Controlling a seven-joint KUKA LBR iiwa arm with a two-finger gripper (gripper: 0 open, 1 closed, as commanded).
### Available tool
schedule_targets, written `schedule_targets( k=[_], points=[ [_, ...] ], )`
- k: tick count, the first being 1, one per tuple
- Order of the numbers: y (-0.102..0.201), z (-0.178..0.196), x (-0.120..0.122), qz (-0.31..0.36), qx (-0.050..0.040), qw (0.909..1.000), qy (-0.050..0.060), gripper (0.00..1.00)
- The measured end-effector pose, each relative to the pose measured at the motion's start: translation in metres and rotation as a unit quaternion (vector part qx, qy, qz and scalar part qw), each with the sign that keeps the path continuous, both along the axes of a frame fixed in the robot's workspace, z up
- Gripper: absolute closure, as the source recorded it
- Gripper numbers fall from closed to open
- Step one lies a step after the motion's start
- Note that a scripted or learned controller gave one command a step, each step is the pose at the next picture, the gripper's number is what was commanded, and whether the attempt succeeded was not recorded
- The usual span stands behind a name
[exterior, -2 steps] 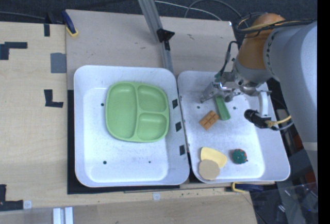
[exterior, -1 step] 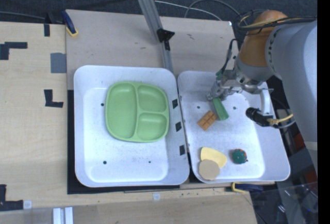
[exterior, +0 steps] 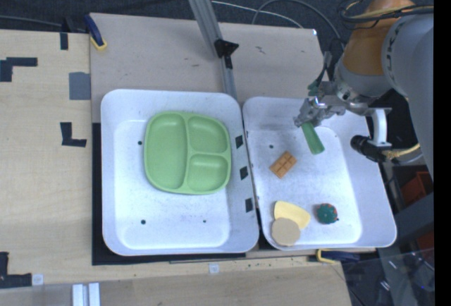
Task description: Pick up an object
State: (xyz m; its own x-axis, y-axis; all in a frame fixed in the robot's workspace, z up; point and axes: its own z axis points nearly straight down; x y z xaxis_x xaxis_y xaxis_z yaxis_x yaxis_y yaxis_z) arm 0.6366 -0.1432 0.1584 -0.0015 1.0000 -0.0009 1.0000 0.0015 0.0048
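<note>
My gripper hangs over the upper part of the right bin. It is shut on the top end of a green cylinder, which slants down and to the right from the fingertips. A brown waffle-like block lies on the bin floor just below and left of the cylinder. Nearer the front of that bin lie a yellow piece, a tan round disc touching it, and a small dark green ball with red on it.
The left bin holds a green divided plate. A slanted metal pole ends at a black clamp on the bins' back edge. The arm's grey and orange body stands over the right bin's far right corner.
</note>
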Motion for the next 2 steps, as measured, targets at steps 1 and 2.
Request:
schedule_targets(
  k=[1,2],
  points=[
    [-0.001,0.044,-0.005,0.000,0.0001,1.0000,0.001,1.00],
    [-0.004,0.090,-0.011,0.000,0.0001,1.0000,0.001,1.00]
  ],
)
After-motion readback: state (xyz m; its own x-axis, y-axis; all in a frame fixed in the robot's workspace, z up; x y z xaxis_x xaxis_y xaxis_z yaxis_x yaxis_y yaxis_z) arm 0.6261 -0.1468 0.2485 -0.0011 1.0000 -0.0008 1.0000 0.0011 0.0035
